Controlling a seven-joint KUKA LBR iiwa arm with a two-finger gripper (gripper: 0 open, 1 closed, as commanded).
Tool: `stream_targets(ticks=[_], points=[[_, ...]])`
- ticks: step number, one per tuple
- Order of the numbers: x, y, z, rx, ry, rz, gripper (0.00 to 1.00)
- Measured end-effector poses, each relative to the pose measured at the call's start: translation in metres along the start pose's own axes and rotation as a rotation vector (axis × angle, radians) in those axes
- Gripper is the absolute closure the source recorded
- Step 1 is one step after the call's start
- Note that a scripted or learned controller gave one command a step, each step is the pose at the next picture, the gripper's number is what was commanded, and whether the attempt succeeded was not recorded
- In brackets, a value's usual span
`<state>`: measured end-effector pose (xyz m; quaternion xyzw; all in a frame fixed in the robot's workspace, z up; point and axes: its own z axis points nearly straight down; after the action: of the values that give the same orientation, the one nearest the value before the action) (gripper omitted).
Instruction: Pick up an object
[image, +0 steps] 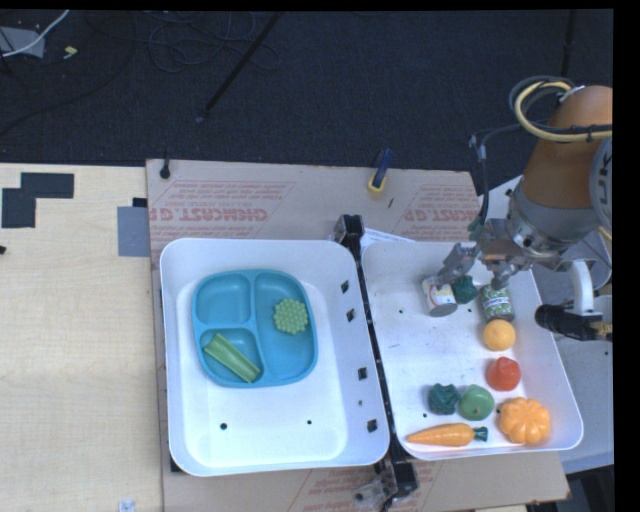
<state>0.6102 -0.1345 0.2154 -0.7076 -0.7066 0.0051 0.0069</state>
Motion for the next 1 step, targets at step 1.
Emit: stream_targets(ticks=[1], points=[[0.0, 0.0024, -0.0087, -0.014, -0.002, -0.002, 0.0]])
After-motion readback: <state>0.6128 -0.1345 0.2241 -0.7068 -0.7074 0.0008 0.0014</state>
